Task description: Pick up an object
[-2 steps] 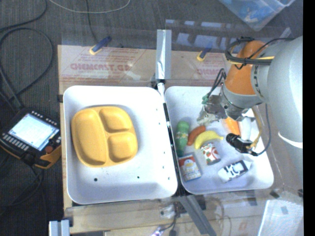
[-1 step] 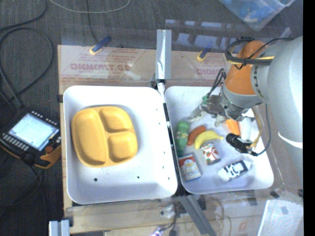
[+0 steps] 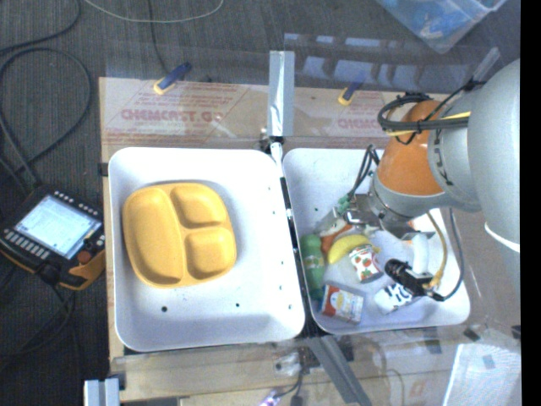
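In the right bin [image 3: 456, 307], a small carton [image 3: 342, 303] lies by the near edge. Just behind it sit a strawberry box [image 3: 365, 264], a yellow banana [image 3: 348, 246] and a green bottle [image 3: 313, 257] against the left wall. The gripper [image 3: 359, 214] hangs over this pile; I cannot tell how its jaws stand. The left bin [image 3: 254, 311] holds a yellow tray [image 3: 179, 232] near its far left corner.

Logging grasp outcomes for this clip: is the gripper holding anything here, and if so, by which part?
Cannot be told. The gripper is down in the right bin among the clutter by the banana, hidden under the wrist, with no object visibly between its fingers.
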### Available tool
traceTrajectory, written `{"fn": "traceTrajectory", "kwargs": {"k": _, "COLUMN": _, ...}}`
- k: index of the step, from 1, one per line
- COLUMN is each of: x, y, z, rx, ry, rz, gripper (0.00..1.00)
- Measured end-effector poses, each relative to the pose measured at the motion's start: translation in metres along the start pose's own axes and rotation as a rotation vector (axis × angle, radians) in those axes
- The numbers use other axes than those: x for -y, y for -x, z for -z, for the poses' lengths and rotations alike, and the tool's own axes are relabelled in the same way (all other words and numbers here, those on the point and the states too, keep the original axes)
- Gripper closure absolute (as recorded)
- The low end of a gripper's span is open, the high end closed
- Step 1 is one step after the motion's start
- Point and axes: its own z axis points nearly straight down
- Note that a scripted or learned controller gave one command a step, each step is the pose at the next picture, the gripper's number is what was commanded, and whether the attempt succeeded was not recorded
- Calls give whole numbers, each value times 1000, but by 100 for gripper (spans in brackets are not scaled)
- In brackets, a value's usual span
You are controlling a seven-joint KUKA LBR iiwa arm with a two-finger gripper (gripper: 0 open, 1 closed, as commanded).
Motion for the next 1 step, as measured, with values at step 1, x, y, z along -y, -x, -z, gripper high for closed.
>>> {"fn": "traceTrajectory", "kwargs": {"k": 1, "x": -1, "y": -1, "z": 9, "rx": -1, "ry": 1, "rz": 0, "gripper": 100}}
